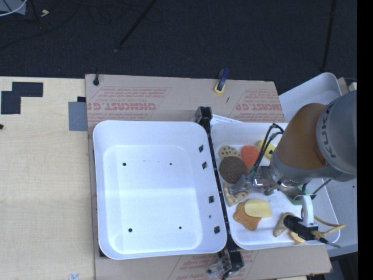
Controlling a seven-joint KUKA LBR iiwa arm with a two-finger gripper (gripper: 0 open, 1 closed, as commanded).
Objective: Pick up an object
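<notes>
One dark brown round disc (232,168) lies just beside end effector (240,186), up-view and slightly left; grip state unreadable.

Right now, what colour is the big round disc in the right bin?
Dark brown; the disc shows best in the camera view.

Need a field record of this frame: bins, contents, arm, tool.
bins: left bin and right bin, white, side by side
right bin contents: dark brown disc, tan round cracker, red-orange piece, yellow slice lying on an orange-brown piece
arm: grey arm reaching over the right bin
tool: low in the right bin, between the dark brown disc and the yellow slice
grasp: cannot tell from this view
</notes>
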